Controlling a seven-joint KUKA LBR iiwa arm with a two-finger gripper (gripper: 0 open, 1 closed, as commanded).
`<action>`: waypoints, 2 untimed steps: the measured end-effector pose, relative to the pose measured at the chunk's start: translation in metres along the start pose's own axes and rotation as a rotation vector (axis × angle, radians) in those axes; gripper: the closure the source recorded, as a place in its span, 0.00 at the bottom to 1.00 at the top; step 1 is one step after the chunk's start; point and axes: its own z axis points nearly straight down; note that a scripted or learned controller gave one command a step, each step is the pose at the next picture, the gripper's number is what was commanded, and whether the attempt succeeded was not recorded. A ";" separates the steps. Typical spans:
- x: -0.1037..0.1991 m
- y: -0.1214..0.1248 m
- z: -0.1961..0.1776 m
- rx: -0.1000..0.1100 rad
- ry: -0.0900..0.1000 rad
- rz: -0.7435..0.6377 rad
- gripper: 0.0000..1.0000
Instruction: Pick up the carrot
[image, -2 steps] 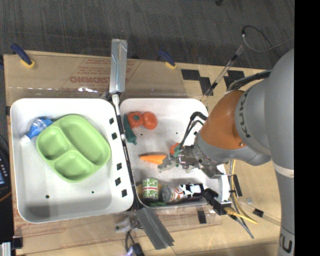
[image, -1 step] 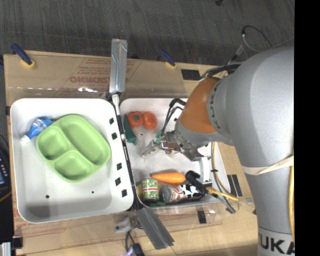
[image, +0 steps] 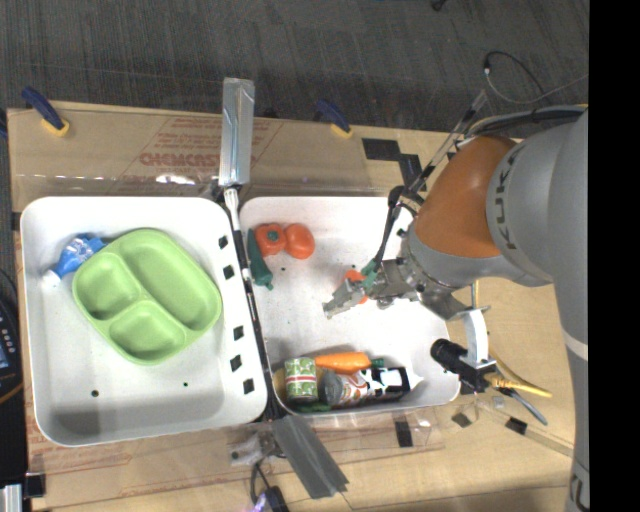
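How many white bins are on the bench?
2. The left bin holds a green plate. The right bin holds the carrot near its front edge, and the gripper is above this bin.

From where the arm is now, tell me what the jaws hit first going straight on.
The gripper points toward the view's left, low over the right bin. Its line seems to cross bare bin floor toward the divider wall; the carrot lies off that line, though depth is unclear.

The bench (image: 560, 440) bears two white bins: left bin (image: 40, 400); right bin (image: 300, 290), side by side.
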 end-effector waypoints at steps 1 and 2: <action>-0.041 -0.044 0.027 0.001 0.001 -0.172 0.00; -0.010 -0.038 0.091 -0.006 -0.001 -0.190 0.00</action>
